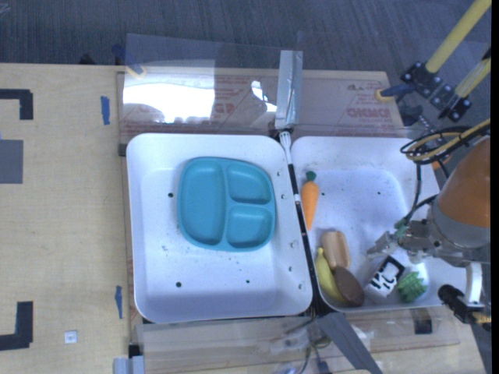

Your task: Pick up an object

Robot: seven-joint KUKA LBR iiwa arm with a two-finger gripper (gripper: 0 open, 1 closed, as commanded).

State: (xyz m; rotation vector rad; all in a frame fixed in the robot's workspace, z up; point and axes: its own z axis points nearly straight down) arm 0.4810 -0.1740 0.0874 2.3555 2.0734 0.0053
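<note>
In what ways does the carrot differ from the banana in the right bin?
The carrot is orange with a green top; the banana is yellow. The carrot lies alone by the bin's left wall, nothing touching it; the banana is partly covered by a brown object. The carrot sits farther back, the banana near the front corner. Both are elongated and lie in the right bin.

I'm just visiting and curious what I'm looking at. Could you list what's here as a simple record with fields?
left bin: holds a blue divided plate
right bin: toy foods, along its left and lower sides
carrot: by the divider between the bins
banana: lower left corner, beside a tan piece and a brown piece
broccoli: lower right
arm: enters from the right
gripper: low over the right bin
</note>
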